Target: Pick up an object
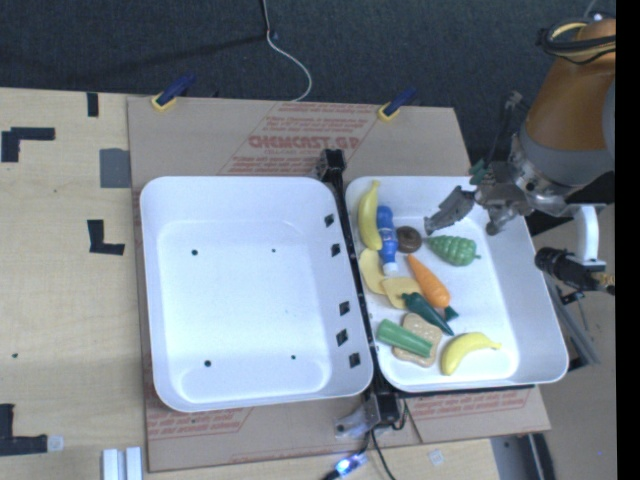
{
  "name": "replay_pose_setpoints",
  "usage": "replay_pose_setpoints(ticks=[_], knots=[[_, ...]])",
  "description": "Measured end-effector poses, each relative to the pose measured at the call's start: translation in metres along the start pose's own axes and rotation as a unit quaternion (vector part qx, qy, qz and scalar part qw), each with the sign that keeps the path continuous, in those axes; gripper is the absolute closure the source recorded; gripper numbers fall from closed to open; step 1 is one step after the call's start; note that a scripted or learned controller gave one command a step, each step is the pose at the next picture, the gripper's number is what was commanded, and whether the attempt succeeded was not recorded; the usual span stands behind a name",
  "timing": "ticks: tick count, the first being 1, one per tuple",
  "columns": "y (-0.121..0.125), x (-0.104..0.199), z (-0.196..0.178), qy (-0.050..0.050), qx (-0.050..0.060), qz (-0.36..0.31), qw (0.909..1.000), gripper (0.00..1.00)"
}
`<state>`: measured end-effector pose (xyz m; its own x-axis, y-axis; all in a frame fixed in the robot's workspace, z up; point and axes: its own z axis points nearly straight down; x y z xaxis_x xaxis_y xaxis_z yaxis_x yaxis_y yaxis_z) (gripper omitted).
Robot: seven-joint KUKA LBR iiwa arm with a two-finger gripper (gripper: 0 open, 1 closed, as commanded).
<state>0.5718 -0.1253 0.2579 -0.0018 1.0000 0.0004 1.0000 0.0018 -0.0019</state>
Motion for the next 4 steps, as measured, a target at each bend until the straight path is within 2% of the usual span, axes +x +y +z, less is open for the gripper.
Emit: replay_pose_setpoints(ticks=[1,2,3,4], knots=[[0.031,0.028,0.132,0.001,0.006,-0.001,1.0,0.0],[0.081,0.016,0.172,-0.002,-0.005,-0.001,1.0,0.0],[0.083,0.016,0.154,-0.003,-0.008,-0.001,1.0,1.0],[0.1,0.094,0.067,0.001,-0.006,-0.004,1.0,1.0]])
